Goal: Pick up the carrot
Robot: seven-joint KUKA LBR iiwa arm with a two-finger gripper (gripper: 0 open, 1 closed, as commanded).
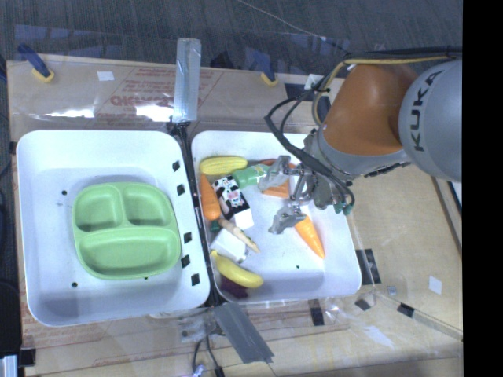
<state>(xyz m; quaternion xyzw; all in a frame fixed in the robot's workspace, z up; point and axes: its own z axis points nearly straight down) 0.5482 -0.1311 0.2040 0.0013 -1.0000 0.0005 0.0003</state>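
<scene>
The carrot (310,236) lies in the right bin (339,267), near its right wall. The pincer (288,214) hangs at the carrot's far-left end; its opening cannot be told. Centre over the carrot's middle before closing.

two bins (31,210), one plate (123,230), two carrots (311,236)

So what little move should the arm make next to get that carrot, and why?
Probably a short drop straight down, then a close. The tool hangs in the right bin, right at the thick end of the carrot, which lies loose on the floor pointing away toward the near right. Whether its tips already straddle the carrot, I cannot tell.
</scene>
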